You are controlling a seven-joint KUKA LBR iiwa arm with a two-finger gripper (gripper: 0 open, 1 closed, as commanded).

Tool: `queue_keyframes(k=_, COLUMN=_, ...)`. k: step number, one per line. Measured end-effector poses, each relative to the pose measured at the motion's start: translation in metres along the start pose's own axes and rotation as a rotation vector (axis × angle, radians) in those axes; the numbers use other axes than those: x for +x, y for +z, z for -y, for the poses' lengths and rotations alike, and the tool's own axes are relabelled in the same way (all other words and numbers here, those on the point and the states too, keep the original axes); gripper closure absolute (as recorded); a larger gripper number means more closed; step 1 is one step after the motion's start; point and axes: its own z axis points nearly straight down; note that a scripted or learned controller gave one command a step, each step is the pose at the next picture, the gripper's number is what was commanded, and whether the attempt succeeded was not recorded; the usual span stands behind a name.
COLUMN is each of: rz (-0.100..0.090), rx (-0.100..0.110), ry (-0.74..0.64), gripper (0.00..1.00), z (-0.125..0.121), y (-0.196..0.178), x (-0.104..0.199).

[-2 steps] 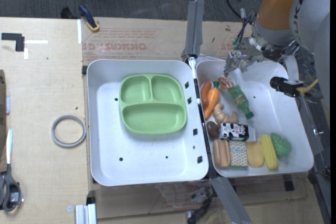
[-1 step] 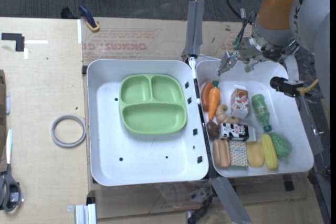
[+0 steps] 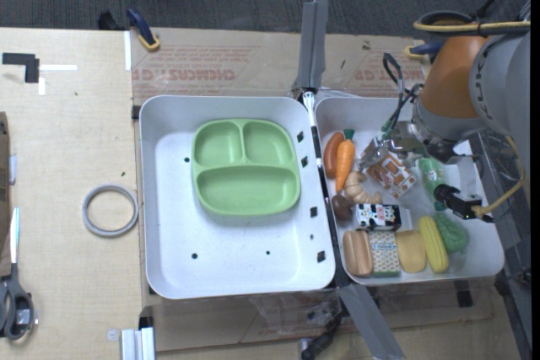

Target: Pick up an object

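Two shallow white bins are carried side by side on the tabletop [image 3: 67,131]. The left bin [image 3: 160,206] holds a green divided plate [image 3: 245,165] near its centre. The right bin [image 3: 485,261] is crowded with toy food, and the grey arm [image 3: 498,80] with its orange band is seen over its 1 o'clock corner, reaching inward.

The claw [image 3: 390,154] is lowered over a small packet with an orange and white pattern [image 3: 392,174] near the middle of the right bin. Whether it is apart or together cannot be told, since it is merged with the clutter beneath.

Around that packet, a carrot [image 3: 344,158] lies at 9 o'clock, a black and white carton [image 3: 377,217] at 6 o'clock, and green items at 3 o'clock. Along the bin's 6 o'clock edge a hot dog [image 3: 358,253], a sandwich-like block [image 3: 385,254], a yellow piece [image 3: 412,252] and a corn cob [image 3: 434,244] are lined up.

For the grasp to be done well, one item should be isolated: the packet is probably the target, and the neighbours touching it could be caught alongside. A straight descent and a full close before lifting would be advisable.
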Motion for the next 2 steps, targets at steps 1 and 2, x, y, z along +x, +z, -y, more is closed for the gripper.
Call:
queue_keyframes(k=1, rz=0.0, rx=0.0, ry=0.002, gripper=1.0, z=0.0, y=-0.009, x=-0.001)
queue_keyframes(k=2, rz=0.0, rx=0.002, ry=-0.037, gripper=1.0, z=-0.057, y=-0.155, x=0.063)
